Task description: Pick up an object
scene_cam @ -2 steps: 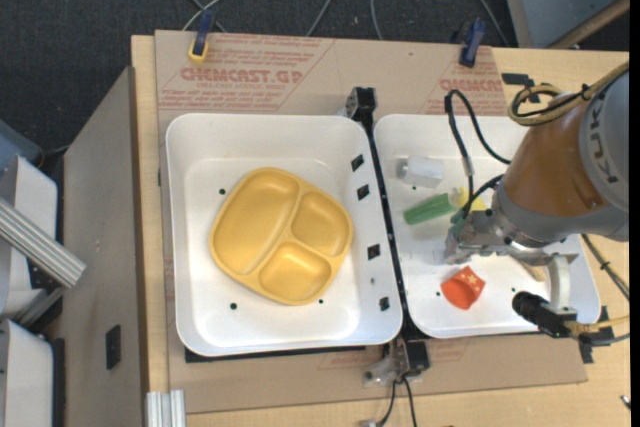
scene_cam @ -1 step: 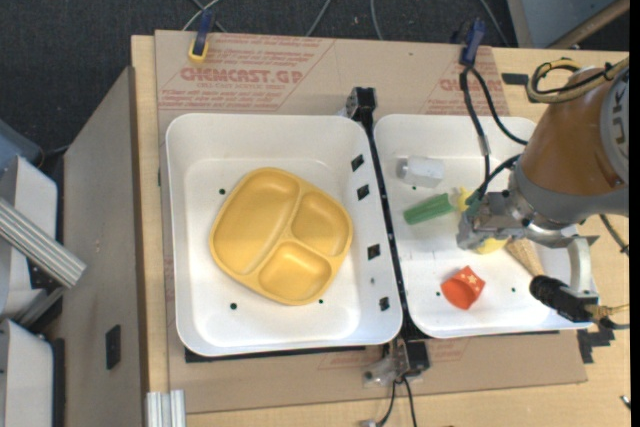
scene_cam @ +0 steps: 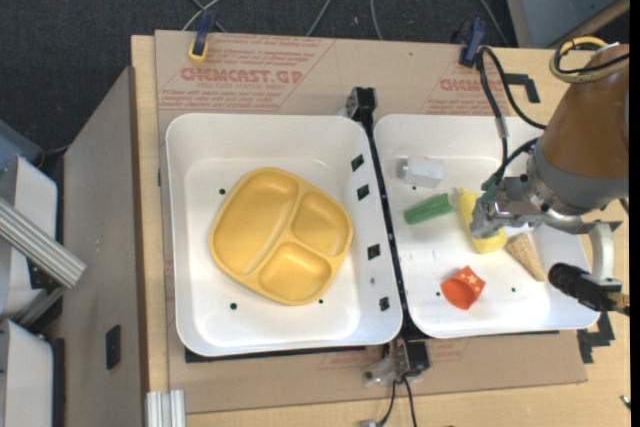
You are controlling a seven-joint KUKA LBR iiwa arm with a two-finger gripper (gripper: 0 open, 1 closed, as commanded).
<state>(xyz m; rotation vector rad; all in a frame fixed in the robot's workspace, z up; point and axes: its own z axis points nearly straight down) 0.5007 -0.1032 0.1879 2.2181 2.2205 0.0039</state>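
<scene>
In the right-hand bin [scene_cam: 560, 315], our arm [scene_cam: 590, 130] reaches in from the right and sets its gripper [scene_cam: 497, 215] low over a yellow toy [scene_cam: 478, 223] near the bin's middle; we see the tool pressed against that toy, but we cannot tell how the gripper is set or whether it has any hold, since its body hides the contact. A green block [scene_cam: 428, 209] lies just beside the yellow toy on its left, a pale grey piece [scene_cam: 421, 172] sits above that, a red piece [scene_cam: 463, 287] lies apart toward the near rim, and a tan cone [scene_cam: 528, 253] rests just right of the gripper. We judge the pick is at the grasp itself. To do it well, we would keep the tool centred on the yellow toy, close squarely so the green block is not nudged or caught, and lift straight up before moving clear of the cone. In the left bin [scene_cam: 190, 245] a yellow divided plate [scene_cam: 280, 233] lies alone. On the brown board [scene_cam: 330, 65] behind the bins we read red print, "CHEMCAST", repeated and partly cut off.
</scene>
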